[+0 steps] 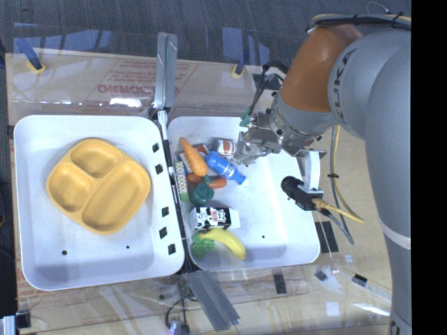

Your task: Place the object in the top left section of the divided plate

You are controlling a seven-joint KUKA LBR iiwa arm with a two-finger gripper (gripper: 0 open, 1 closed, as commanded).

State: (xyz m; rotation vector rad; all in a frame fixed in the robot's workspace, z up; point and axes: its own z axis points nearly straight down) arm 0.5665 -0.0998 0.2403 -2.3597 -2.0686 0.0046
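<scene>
You are looking down on two white bins. The left bin (28,257) holds the yellow divided plate (98,187), lying flat and well apart from everything else. Its three sections are plain to see, the upper one (94,155) nearest the far wall of the bin.

The things that could be picked are crowded along the left side of the right bin (276,218), and you cannot tell from this view which of them is the one meant. An orange carrot (193,157) lies aslant at the top of the heap, a blue bottle (225,168) just beside it, and a small red-and-white item (223,146) behind the bottle is half covered and hard to name. Lower down sit a dark green lump (203,193), a black-and-white patterned carton (211,218) and a yellow banana (227,241) near the front wall. Between carrot and lump the pieces overlap, so their edges run together.

The gripper (246,151) hangs over the right bin, its tip close to the blue bottle's upper end — whether it touches is not clear. You see it from above and behind, dark against dark parts, so you cannot tell whether the claw is wide or narrow, nor whether anything is in it. The arm (370,103) with its orange band (314,68) covers the bin's far right corner, and its bulk is cut off at the right.
</scene>
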